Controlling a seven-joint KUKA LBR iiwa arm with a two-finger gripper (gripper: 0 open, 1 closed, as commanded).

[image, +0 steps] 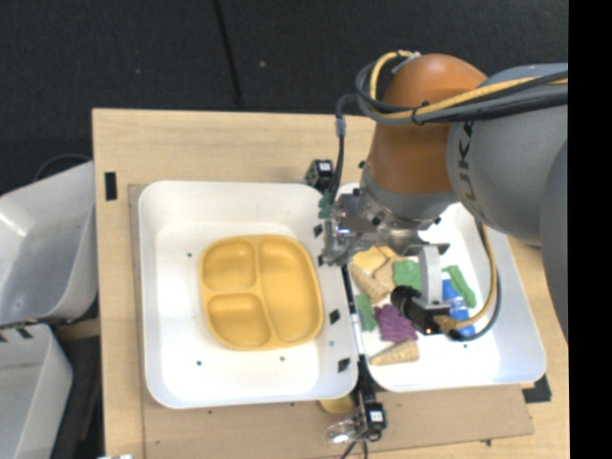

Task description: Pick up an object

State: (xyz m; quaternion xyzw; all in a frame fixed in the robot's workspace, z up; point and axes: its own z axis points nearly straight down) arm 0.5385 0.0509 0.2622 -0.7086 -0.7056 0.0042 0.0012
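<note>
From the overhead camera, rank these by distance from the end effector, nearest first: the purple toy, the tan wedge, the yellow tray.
Taking the end effector as under the wrist, over the right bin:
1. Purple toy, just below it in the right bin.
2. Tan wedge, further down, near that bin's front edge.
3. Yellow tray, in the left bin.

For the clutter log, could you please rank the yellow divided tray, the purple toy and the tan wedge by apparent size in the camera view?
1. yellow divided tray, clearly largest.
2. purple toy and tan wedge: they look alike, so I won't rank them.
</note>
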